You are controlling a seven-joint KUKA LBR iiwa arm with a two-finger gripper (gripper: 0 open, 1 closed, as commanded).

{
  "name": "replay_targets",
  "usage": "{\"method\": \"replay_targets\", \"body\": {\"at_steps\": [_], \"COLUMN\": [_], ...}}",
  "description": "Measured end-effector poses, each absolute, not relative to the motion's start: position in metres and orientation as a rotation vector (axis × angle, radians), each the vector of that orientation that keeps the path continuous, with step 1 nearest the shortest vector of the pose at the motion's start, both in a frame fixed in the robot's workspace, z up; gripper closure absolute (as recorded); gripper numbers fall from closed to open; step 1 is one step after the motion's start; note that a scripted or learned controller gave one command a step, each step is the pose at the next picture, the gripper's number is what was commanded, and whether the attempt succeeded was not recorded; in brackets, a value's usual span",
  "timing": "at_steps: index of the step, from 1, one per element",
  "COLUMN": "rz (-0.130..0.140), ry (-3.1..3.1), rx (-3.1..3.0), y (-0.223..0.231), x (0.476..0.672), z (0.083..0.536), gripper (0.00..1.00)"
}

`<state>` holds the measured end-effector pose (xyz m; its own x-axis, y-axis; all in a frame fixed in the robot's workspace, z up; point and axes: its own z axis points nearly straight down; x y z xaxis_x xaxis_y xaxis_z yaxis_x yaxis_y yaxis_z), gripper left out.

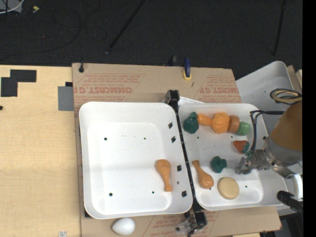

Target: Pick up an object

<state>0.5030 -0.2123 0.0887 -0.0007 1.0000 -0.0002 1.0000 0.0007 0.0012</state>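
Brown cardboard point(148, 83) lies on the pale wooden desk point(34, 157) under two white bins, dark floor point(148, 23) beyond; the gripper point(245, 165) hangs in the right bin point(256, 194), near a dark green toy point(218, 164), its spread hidden.

light: even, bright | bins point(94, 132): mild glare | focus: slightly soft

Two bins sit side by side on the table point(39, 147); the left bin point(98, 132) holds one drumstick point(165, 174) near its right wall; the right bin point(256, 194) holds another drumstick point(203, 175), a disc point(228, 187) beside it, and toys along its far wall; an egg point(123, 226) lies on the table before the left bin.
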Motion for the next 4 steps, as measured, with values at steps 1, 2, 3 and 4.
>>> {"method": "replay_targets", "body": {"at_steps": [1, 2, 3, 4], "rz": [0.002, -0.037, -0.005, -0.019], "ry": [2.223, 2.251, 2.223, 2.240], "rx": [2.217, 2.240, 2.228, 2.230], "y": [-0.209, -0.215, -0.213, -0.214], "x": [0.562, 0.638, 0.568, 0.642], "z": [0.088, 0.084, 0.087, 0.123], "gripper": [1.00, 1.00, 1.00, 1.00]}}
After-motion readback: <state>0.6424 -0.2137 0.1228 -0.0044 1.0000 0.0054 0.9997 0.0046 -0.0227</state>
